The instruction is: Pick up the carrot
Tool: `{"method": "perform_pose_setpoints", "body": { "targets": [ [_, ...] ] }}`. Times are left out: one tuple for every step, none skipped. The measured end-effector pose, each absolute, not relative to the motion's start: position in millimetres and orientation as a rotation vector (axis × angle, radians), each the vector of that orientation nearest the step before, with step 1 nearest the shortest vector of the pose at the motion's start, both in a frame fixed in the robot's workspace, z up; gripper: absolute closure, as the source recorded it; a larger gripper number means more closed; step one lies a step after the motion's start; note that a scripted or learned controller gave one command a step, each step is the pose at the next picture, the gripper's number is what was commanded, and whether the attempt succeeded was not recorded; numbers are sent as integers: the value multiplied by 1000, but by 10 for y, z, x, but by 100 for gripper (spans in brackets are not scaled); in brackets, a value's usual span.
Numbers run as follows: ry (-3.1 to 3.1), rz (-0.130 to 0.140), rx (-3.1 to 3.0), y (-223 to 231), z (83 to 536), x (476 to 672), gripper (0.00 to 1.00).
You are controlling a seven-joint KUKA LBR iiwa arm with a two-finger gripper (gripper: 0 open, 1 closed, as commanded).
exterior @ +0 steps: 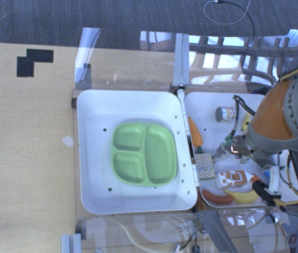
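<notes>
carrot (pixel 194 132) against bin wall, gripper (pixel 232 147) nearby, apart from it

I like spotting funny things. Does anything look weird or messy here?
Nothing is spilled or broken. The carrot lies squeezed against the right bin's left wall instead of out in the open. The green plate sits neatly in the left bin.
</notes>
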State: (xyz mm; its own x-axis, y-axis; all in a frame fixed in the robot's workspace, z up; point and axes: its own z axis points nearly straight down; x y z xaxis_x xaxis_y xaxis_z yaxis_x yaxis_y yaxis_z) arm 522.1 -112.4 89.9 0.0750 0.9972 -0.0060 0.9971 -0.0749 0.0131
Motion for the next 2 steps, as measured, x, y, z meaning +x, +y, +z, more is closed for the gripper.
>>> {"method": "perform_pose_setpoints", "body": {
  "targets": [
    [2133, 17, 2287, -1091, 993, 5251, 100],
    [2381, 4, 2045, -620, 1842, 6124, 100]
  ]
}}
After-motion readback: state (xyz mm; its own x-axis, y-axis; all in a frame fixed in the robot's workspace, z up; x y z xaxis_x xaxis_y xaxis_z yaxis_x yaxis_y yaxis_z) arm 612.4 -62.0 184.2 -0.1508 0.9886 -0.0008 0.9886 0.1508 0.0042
